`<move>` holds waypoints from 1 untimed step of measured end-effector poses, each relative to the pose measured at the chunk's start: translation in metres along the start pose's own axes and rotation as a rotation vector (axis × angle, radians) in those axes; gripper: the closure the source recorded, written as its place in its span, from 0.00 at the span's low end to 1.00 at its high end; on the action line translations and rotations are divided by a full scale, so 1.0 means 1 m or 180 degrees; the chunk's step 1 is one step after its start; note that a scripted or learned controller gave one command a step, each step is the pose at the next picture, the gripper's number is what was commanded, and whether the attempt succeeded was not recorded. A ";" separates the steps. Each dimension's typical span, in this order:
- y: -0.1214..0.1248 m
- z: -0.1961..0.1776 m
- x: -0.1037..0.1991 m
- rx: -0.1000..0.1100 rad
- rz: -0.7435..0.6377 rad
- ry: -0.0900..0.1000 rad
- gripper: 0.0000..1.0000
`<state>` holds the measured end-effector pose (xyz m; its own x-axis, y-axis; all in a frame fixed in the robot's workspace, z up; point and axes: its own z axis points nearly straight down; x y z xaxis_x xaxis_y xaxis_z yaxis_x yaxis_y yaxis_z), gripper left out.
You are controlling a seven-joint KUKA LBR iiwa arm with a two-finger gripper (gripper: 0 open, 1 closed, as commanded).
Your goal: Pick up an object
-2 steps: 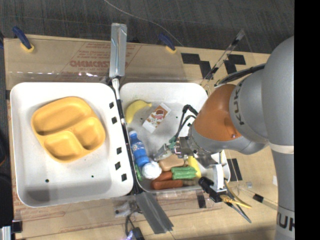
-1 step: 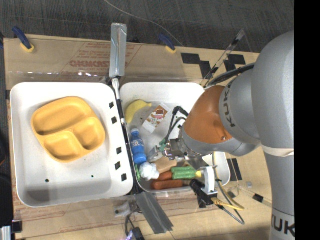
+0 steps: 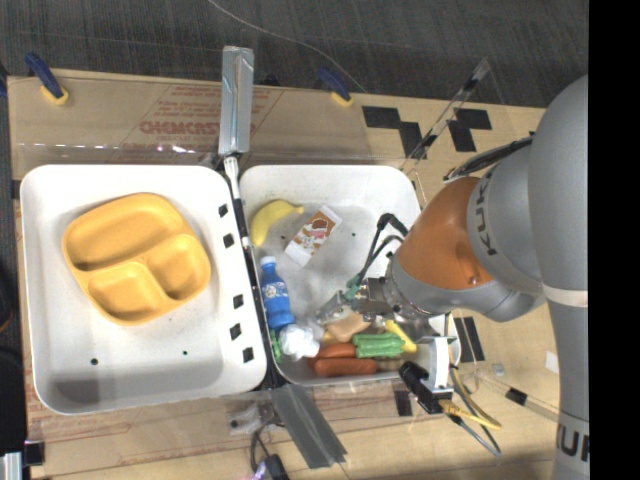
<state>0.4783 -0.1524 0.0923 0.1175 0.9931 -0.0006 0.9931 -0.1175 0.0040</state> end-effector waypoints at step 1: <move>0.001 -0.009 0.000 -0.0009 -0.0017 -0.0003 1.00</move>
<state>0.4794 -0.1520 0.1017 0.1123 0.9937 -0.0017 0.9937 -0.1123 0.0067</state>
